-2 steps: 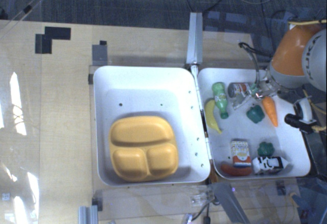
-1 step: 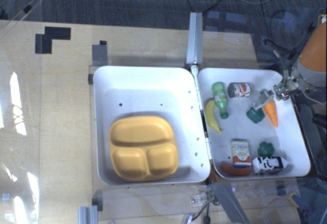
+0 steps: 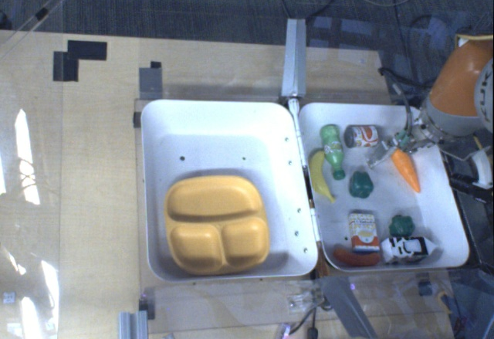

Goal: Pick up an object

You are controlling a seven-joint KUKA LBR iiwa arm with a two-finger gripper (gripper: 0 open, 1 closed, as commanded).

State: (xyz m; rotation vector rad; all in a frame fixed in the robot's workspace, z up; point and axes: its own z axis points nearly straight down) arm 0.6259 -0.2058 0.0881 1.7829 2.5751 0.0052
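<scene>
Fingers stand apart, low in the right bin, one reaching toward the can, the other by the carrot top. We see nothing clamped between them. We judge the pick not yet made: carrot and can both lie on the bin floor. Closing and lifting remain. The arm enters from the right, wrist angled down, gripper beside the carrot top.

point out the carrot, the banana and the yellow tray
carrot [image 3: 407, 170], camera view, middle of its orange body, right bin.
banana [image 3: 320, 176], camera view, mid-curve of the peel, by the right bin's left wall.
yellow tray [image 3: 218, 222], camera view, the ridge between its compartments, left bin.
</scene>
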